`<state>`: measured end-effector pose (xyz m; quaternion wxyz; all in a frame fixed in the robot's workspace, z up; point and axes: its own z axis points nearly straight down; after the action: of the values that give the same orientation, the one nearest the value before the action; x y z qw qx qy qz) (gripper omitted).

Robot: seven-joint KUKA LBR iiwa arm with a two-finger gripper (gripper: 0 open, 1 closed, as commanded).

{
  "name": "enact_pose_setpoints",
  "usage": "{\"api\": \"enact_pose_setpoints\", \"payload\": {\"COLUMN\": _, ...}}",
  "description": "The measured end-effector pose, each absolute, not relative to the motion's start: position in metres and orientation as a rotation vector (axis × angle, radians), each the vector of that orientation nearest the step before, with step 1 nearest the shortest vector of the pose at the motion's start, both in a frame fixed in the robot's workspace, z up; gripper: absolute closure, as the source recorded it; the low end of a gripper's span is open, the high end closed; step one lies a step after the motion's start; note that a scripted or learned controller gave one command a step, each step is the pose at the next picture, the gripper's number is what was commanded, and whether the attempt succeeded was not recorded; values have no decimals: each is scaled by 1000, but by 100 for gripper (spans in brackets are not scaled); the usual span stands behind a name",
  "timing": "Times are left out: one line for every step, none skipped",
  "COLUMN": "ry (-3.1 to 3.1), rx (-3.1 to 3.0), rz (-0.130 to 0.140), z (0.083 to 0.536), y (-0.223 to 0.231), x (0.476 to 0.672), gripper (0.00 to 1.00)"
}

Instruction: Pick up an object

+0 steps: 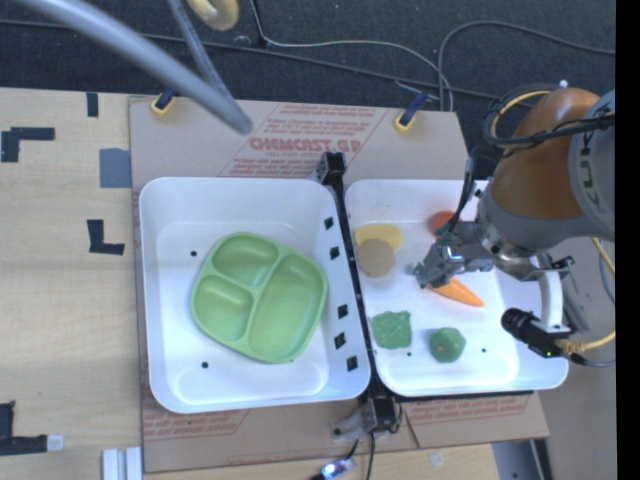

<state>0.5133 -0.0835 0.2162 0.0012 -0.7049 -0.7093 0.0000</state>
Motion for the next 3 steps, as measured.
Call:
{"api": "enact_pose_setpoints", "payload": {"ry": -2228, "rx": -2212, "rz": 0, "z": 206, "y": -33, "x": 539, "gripper": 100}}
{"api": "enact_pose_setpoints", "payload": {"ry": -2228, "rx": -2212, "rz": 1, "z": 199, "y": 15, "x": 563, "gripper": 100}}
{"api": "enact_pose_setpoints", "payload": {"ry": -2227, "rx": -2214, "rz": -1, "z": 206, "y": 54, "x": 580, "gripper": 100}}
